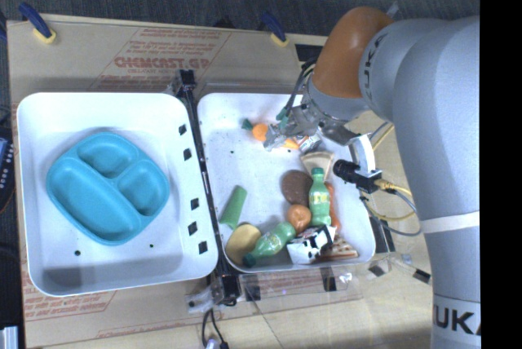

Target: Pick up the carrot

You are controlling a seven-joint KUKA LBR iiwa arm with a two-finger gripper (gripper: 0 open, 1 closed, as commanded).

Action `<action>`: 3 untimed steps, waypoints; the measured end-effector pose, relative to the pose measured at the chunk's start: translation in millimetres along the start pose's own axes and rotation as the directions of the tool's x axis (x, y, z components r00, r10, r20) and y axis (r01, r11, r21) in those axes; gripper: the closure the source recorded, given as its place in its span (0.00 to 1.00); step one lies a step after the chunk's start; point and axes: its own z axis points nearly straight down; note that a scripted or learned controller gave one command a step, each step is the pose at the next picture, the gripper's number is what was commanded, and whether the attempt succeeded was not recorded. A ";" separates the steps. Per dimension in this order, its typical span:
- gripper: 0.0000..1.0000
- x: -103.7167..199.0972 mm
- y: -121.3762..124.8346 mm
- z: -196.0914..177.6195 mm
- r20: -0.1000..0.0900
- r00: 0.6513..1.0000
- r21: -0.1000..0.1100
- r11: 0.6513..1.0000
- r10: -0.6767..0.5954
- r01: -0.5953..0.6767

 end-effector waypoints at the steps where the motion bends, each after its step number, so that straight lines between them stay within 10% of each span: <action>1: 1.00 45.9 16.7 -38.2 -0.003 0.934 -0.004 0.934 0.358 -0.358; 2: 1.00 -4.2 33.4 -59.7 -0.003 0.947 -0.006 0.947 0.322 -0.322; 3: 0.00 -3.5 33.4 -59.0 -0.004 0.947 -0.004 0.947 0.321 -0.321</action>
